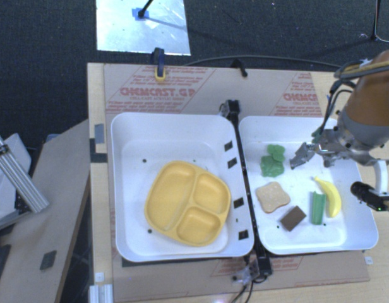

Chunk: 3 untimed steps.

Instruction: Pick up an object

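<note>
jaws (314,154) spread open, holding nothing, above right bin (365,235) near broccoli (273,160).

Yellow banana (328,196) lies beside green piece (317,207), right bin (365,232).

The arm (371,100) is cut off by the right edge, so its upper part is unseen. Its wrist hides the far right corner of the right bin (359,242). The gripper (314,153) is too small to read.
</note>
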Tool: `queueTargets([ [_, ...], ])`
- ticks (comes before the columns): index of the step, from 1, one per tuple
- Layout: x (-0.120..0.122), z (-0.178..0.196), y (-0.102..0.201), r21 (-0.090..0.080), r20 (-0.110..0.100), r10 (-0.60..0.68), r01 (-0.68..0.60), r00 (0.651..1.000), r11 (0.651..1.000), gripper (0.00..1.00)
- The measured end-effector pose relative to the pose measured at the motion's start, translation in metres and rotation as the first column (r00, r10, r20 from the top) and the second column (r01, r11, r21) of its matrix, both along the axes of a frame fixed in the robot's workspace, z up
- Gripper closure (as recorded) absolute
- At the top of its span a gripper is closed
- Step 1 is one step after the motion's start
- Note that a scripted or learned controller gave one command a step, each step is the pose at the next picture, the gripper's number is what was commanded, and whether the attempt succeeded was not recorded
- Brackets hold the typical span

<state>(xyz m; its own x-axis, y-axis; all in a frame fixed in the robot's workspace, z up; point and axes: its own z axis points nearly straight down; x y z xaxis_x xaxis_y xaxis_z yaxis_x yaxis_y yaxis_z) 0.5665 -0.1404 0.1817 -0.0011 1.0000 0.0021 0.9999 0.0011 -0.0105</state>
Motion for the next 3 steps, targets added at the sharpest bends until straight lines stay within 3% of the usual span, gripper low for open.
queueTargets([
  [1, 0.003, 0.006, 0.000, -0.002, 0.012, 0.002, -0.002, 1.000, 1.000, 0.00],
  [3, 0.010, -0.099, -0.007, -0.001, 0.008, 0.000, 0.000, 1.000, 1.000, 0.00],
])
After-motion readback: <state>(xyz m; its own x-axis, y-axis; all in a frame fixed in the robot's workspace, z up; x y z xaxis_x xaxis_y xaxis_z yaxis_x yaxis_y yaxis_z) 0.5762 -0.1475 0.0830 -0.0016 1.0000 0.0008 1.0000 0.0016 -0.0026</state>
